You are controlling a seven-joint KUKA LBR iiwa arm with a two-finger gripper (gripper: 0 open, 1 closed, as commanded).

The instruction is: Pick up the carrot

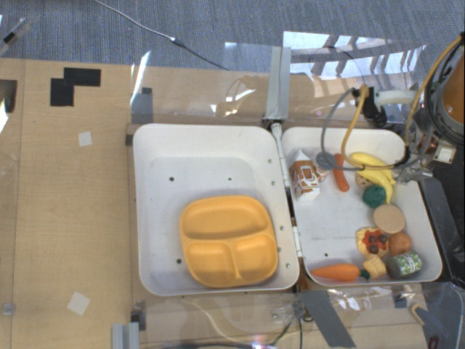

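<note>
Camera view: carrot lies flat along the near wall of the right bin, orange body, green end pointing toward a small pale toy just beside it. Arm sits at the far right edge, up by the bin's far corner, well apart from the carrot; gripper state cannot be told from here (wrist area is cluttered with cables). Risks, my judgement: carrot hugs the bin wall, so one finger could hit the rim or slide off its tapered, smooth-looking body; a grab that lands too far right could catch the pale toy or the pizza-slice toy instead. Left bin holds a yellow divided plate, irrelevant to the pick. Pick not yet done.
</note>
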